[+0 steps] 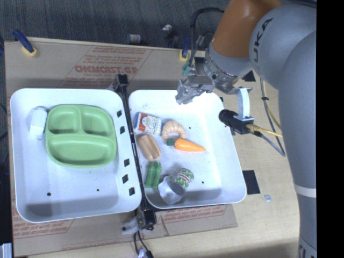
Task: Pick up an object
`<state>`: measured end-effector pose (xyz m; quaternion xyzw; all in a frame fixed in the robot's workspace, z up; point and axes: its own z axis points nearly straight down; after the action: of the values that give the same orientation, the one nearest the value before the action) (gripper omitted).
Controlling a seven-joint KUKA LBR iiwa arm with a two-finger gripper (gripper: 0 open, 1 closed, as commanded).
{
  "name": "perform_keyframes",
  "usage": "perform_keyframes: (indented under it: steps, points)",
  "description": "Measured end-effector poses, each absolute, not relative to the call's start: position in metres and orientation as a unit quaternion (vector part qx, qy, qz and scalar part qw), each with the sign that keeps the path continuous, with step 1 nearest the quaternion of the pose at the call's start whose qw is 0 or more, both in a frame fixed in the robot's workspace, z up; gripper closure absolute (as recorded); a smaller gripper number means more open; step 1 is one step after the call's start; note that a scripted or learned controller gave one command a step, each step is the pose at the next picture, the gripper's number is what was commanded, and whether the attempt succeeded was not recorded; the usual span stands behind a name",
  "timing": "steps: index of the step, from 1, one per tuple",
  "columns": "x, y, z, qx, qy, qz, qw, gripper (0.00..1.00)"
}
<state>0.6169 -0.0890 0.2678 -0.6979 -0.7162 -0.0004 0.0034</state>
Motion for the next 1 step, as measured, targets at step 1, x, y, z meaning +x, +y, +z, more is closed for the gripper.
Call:
perform_keyframes:
  steps: [1]
  points:
    - [0.6561, -0.0769, 0.2136, -0.705, -0.709, 0.0015, 0.001, 1.00]
